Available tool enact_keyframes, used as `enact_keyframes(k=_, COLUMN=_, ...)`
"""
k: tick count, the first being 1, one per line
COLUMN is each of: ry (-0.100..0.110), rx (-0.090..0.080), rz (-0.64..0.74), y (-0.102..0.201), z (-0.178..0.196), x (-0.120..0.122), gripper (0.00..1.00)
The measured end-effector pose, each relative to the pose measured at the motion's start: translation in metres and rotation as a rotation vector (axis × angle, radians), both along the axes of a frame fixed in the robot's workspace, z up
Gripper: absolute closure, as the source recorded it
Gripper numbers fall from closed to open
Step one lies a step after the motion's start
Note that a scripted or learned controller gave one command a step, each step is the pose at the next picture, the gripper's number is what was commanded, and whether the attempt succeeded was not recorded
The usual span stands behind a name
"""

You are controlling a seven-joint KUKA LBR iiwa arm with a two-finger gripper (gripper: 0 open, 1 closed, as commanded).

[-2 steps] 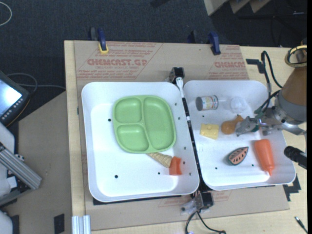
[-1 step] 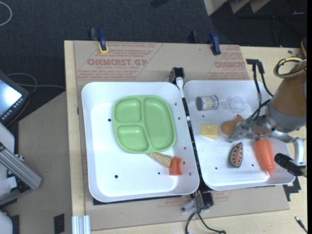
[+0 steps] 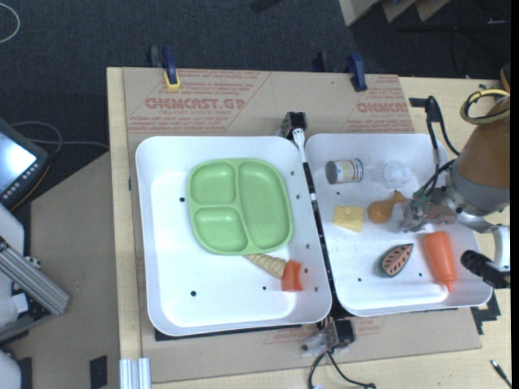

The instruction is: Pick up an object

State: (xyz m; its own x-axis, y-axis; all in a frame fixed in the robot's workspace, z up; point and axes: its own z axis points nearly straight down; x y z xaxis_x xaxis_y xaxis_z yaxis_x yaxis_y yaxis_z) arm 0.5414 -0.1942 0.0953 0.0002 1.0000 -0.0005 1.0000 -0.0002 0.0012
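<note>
"CHEMCAST" is printed in red on the brown protective sheet (image 3: 243, 96) behind the left bin (image 3: 162, 282), and the same word is repeated behind the right bin (image 3: 357, 298); the smaller print beside it is not legible. A small jar (image 3: 345, 171) with a pale label is laid on its side in the right bin, but its label cannot be read.

The arm (image 3: 486, 156) is brought in from the right and bent down over the right bin, with the gripper (image 3: 418, 213) lowered near the bin floor. The state of its jaws cannot be told.

Just left of the gripper a brown pear-shaped piece (image 3: 383, 209) is seen, with a yellow block (image 3: 349, 218) beyond it. An orange carrot (image 3: 440, 256) and a striped leaf-shaped toy (image 3: 396, 260) are placed just in front of the gripper. A green divided plate (image 3: 240, 205) is set in the left bin.
</note>
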Motion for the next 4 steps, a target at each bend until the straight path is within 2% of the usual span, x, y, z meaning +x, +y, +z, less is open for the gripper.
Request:
enact_keyframes(k=2, ry=-0.008, rx=-0.003, rz=0.001, y=0.001, z=0.128, x=-0.001, gripper=1.0)
enact_keyframes(k=3, ry=-0.002, rx=-0.001, rz=0.001, y=0.0, z=0.13, x=0.0, gripper=1.0)
enact_keyframes(k=4, ry=0.001, rx=0.002, rz=0.005, y=0.043, z=0.13, x=0.008, gripper=1.0)
